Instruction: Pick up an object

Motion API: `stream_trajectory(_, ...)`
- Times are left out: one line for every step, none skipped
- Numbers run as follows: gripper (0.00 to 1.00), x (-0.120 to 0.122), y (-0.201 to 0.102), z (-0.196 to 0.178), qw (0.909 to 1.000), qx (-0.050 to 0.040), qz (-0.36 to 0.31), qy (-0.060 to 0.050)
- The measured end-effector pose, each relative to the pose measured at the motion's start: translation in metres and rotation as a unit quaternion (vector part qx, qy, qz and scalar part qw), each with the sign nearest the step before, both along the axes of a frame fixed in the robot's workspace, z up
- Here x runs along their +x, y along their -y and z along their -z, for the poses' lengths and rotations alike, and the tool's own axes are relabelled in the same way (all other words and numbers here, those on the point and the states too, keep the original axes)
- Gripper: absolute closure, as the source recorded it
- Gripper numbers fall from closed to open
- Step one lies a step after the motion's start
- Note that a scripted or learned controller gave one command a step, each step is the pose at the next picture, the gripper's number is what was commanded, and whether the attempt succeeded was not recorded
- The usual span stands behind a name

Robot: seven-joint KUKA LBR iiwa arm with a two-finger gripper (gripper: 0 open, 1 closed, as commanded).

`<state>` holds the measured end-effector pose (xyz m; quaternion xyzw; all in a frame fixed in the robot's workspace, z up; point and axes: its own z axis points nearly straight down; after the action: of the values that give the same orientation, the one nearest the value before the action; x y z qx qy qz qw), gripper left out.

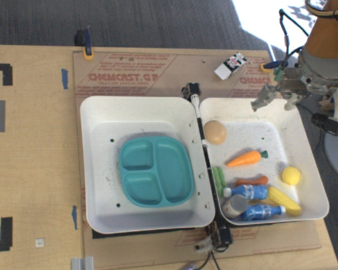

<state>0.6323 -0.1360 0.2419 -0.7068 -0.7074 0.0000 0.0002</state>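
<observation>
The jaws (268, 98) hang over the far right corner of the right bin (312, 167), near its rim, and grip nothing; whether they stand open or closed I cannot tell, since the metal parts blur together at this slant. Behind them the arm (327, 38) rises toward the top right corner, with its orange band above the wrist.

Nothing is chosen yet, so the step in hand appears to be the approach. The easiest target is probably the egg (214, 132), tan and rounded, lying alone by the bin's left wall. The carrot (245, 158), orange with a green tip, also lies free in the middle. For either, the jaws should come straight down, centred, and span the narrow width; the egg may roll or slip if it is pinched off-centre.

The near end is crowded: a lemon (291, 175), a corn cob (284, 199), two blue bottles (258, 202) and a green pod (218, 179) lie touching or just beside one another, so a grasp there risks nudging neighbours.

The left bin (96, 151) holds a teal divided plate (155, 172). Both bins sit on the brown surface (34, 151).
</observation>
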Motion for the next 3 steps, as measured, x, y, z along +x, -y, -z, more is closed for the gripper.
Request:
stream_trajectory(0.00,-0.070,-0.008,0.116,0.9982,0.0000,0.060,-0.001)
stream_trajectory(0.00,-0.128,-0.043,0.156,0.9997,-0.0002,-0.022,0.002)
stream_trajectory(1.00,-0.127,-0.043,0.145,0.9997,-0.0011,-0.022,0.004)
